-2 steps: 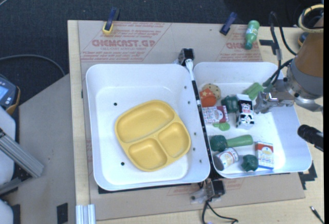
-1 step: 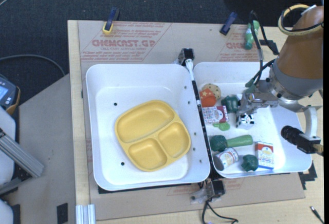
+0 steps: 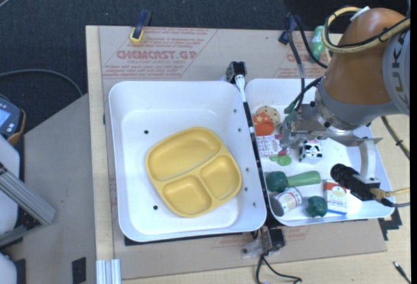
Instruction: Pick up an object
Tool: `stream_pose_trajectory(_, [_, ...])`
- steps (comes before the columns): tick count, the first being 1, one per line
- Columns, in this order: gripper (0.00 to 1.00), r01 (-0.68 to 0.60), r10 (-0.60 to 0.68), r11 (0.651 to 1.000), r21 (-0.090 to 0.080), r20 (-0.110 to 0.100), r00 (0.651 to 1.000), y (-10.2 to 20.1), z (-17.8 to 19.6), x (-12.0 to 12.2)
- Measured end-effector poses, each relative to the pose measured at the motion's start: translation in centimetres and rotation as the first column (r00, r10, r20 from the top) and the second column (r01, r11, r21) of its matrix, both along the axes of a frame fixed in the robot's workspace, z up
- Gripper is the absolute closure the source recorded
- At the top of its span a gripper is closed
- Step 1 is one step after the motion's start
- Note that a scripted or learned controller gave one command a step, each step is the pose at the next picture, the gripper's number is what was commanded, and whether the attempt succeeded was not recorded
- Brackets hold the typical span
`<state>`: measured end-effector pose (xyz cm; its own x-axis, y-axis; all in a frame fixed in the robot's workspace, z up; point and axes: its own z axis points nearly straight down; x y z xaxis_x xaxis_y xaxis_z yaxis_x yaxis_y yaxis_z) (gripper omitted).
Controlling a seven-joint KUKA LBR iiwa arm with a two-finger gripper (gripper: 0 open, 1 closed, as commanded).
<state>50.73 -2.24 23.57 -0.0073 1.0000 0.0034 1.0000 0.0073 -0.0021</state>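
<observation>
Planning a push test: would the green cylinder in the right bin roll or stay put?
The green cylinder lies on its side, so it would probably roll if nudged across its length. Neighbours crowd the right bin, likely stopping it soon. It looks smooth, possibly slippery.

- The left bin holds a yellow divided tray.
- The gripper hangs low over the right bin, among small toys.
- Below it lie a green cucumber, a small can and a black-and-white toy cow.
</observation>
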Motion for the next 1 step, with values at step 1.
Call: stream_pose_trajectory(1, [1.00,0.002,-0.002,1.000,-0.001,-0.002,1.000,4.34,-0.90,-0.58])
